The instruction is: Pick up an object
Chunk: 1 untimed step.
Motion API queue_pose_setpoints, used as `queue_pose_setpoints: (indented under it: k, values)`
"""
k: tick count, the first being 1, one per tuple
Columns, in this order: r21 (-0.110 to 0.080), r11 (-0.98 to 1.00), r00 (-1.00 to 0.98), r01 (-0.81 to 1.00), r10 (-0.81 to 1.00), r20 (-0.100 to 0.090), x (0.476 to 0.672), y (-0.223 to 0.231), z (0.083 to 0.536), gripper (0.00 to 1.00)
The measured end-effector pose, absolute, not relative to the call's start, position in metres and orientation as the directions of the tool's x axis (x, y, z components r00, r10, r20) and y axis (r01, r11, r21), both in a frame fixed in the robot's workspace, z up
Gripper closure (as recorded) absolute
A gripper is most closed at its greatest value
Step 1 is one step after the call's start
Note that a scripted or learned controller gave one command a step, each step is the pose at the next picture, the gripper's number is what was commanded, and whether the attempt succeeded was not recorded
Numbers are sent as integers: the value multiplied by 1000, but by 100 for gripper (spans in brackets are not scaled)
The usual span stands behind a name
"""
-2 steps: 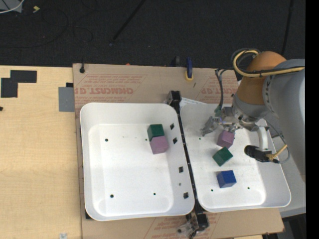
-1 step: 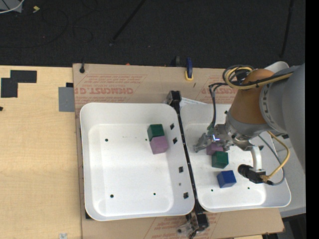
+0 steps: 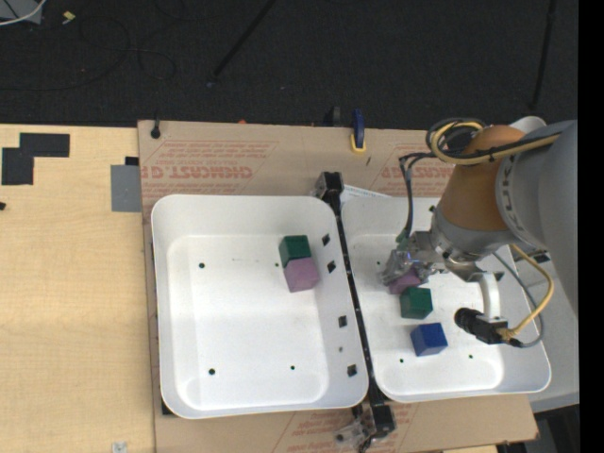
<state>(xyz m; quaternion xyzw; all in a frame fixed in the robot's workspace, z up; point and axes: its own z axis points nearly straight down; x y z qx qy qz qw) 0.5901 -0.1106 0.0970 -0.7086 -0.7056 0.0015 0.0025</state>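
The hand (image 3: 404,274), grip state impossible to tell, sits over a purple block (image 3: 408,281), likely light, rigid, best pinched across flat faces.

Both white bins, the left bin (image 3: 179,347) and the right bin (image 3: 472,380), look like smooth moulded plastic with a faint sheen. They sit on a matt brown cardboard sheet (image 3: 236,159) with red print, over a pale wood-grain bench top (image 3: 66,300). The blue cube (image 3: 428,339), dark green cube (image 3: 416,302) and pink block (image 3: 302,275) appear matt and smooth. The arm's orange band (image 3: 477,182) is glossy
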Motion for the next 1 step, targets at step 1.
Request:
queue_pose_setpoints:
  k: [1]
  values:
    - [-3, 6, -6, 1000, 1000, 3, 551, -10, 191, 100]
